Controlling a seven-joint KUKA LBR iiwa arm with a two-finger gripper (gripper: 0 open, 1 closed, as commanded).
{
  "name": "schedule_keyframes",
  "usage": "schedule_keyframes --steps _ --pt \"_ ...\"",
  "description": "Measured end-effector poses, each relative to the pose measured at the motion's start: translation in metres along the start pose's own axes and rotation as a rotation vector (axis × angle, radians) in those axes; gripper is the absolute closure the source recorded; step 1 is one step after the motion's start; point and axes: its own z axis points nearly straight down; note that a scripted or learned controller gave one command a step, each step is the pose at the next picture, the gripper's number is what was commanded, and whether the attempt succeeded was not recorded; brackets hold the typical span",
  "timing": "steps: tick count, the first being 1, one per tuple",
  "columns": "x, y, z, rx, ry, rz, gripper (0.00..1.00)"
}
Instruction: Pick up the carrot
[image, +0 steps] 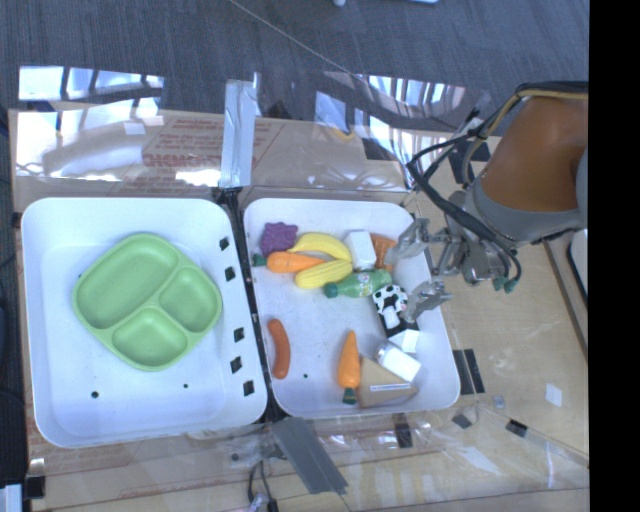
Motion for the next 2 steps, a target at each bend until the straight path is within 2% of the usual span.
schedule_keyframes --steps 1,2 --pt "0.004 0.023 0.118 -0.005 0.010 0.010 0.00" --pt "0.068 0.087 0.154 -0.004 0.004 0.055 0.00"
